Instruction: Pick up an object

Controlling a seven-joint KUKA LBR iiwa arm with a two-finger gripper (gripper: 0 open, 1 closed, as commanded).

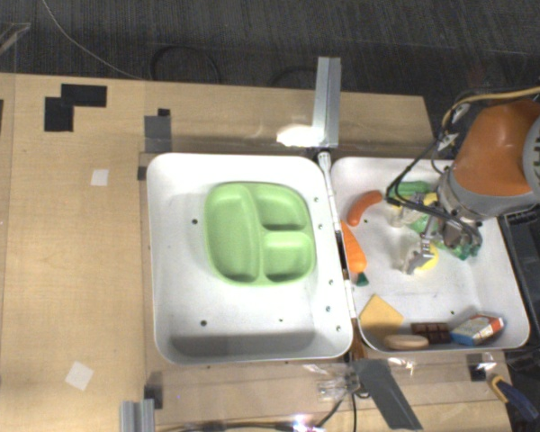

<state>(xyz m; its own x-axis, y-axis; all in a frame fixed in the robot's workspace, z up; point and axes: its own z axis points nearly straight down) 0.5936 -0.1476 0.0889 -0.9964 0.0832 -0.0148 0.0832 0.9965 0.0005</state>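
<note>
Now the gripper (423, 257) hangs low in the right bin (504, 268) above a yellow object (427, 260); its grip state, I cannot tell.

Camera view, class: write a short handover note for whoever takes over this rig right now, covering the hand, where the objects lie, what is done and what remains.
Hand: low over the right bin, near a small yellow item. Whether it is open or shut cannot be told, and no object is visibly held.
Objects: right bin holds an orange carrot-like piece by its left wall, an orange curved piece, a yellow wedge, and a few items along its front edge. Left bin holds a green divided tray.
Done: arm is positioned over the right bin.
Left: secure a grasp and lift an object.
</note>
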